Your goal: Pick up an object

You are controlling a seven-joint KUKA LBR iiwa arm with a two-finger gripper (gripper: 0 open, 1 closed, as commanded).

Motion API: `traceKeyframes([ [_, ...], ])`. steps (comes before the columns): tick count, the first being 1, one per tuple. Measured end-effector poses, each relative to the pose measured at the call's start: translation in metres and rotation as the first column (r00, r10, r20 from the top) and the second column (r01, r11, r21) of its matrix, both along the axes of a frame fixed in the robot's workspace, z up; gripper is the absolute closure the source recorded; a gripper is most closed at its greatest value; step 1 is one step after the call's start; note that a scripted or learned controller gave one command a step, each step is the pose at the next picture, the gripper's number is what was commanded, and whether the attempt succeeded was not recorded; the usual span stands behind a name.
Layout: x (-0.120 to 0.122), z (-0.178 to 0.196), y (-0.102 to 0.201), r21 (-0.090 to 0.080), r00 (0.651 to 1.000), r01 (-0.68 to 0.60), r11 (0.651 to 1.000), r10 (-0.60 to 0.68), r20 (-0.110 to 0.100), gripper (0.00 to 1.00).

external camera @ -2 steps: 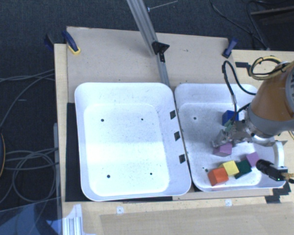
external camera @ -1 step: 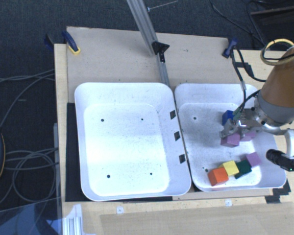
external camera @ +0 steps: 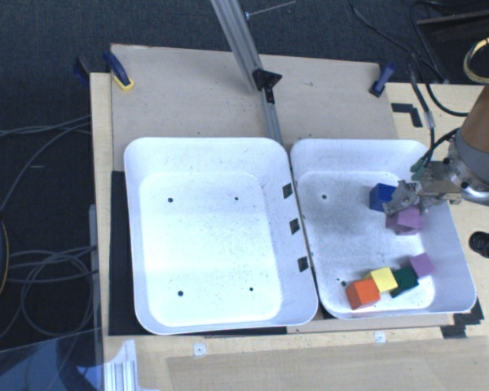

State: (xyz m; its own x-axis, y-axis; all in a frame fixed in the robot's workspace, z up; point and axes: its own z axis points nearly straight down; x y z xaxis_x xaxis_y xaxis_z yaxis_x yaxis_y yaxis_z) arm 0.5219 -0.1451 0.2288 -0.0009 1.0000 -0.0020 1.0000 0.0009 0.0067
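Two shallow white bins sit side by side on the surface [external camera: 196, 80]. Reaching in from the right, the end effector [external camera: 409, 200] hangs low over the right bin [external camera: 334, 243], directly above a light purple block [external camera: 406, 220] and just right of a blue block [external camera: 381, 196]; whether it is released or clenched cannot be told. Near the front rim, orange [external camera: 362, 292], yellow [external camera: 384, 280], green [external camera: 405, 278] and purple [external camera: 421, 264] blocks form a touching diagonal row. The left bin [external camera: 212, 235] lies alongside.
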Motion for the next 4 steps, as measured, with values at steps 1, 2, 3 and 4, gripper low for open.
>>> traceKeyframes([
  [1, 0.001, 0.035, 0.0, 0.001, 1.0, -0.001, 1.0, 0.001, -0.002, 1.0],
  [2, -0.011, 0.03, 0.059, 0.005, 1.0, -0.006, 1.0, 0.006, -0.009, 1.0],
  [3, -0.004, 0.021, 0.117, 0.005, 1.0, -0.006, 1.0, 0.006, -0.01, 1.0],
  [4, -0.016, 0.02, 0.179, 0.005, 1.0, -0.007, 1.0, 0.007, -0.009, 1.0],
])
